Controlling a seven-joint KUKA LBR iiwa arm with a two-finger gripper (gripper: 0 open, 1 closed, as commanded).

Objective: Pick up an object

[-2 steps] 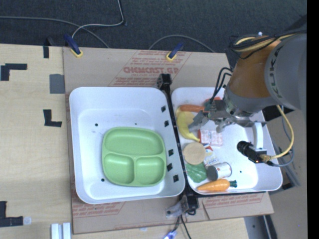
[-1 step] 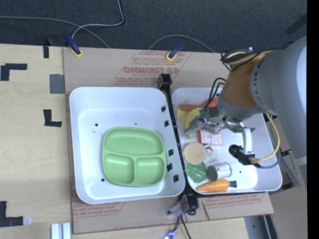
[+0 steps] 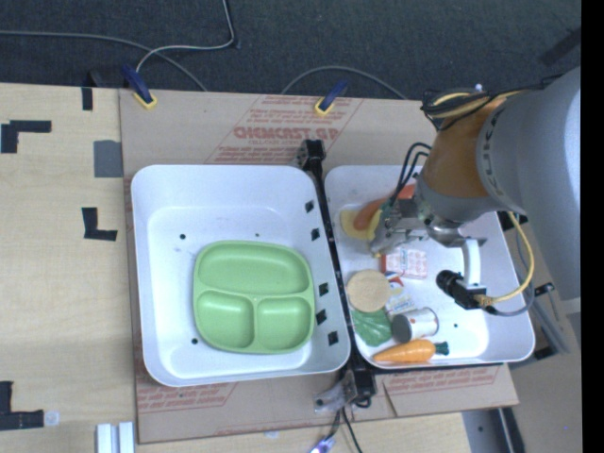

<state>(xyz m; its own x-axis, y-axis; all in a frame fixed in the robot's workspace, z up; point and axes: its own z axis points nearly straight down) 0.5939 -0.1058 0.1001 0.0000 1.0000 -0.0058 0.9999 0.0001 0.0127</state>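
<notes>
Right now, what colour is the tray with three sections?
Light green tray, seen from the camera view.

Arm (image 3: 528, 149): big rounded grey housing, smooth matte finish, entering from view's right. Above wrist, an orange band (image 3: 458, 159), glossy, w/ a lighter highlight on top. Yellow-and-black cables (image 3: 453, 100) loop over the band's upper edge; thin black wires (image 3: 411, 163) run down its left side. Below band, a grey metal wrist block (image 3: 420, 223) w/ small dark fittings and a spot of red. A white bracket (image 3: 471, 258) sits beside it, w/ a black connector (image 3: 455, 287) attached; a yellow cable (image 3: 514, 286) curves from there back toward the housing.
</notes>
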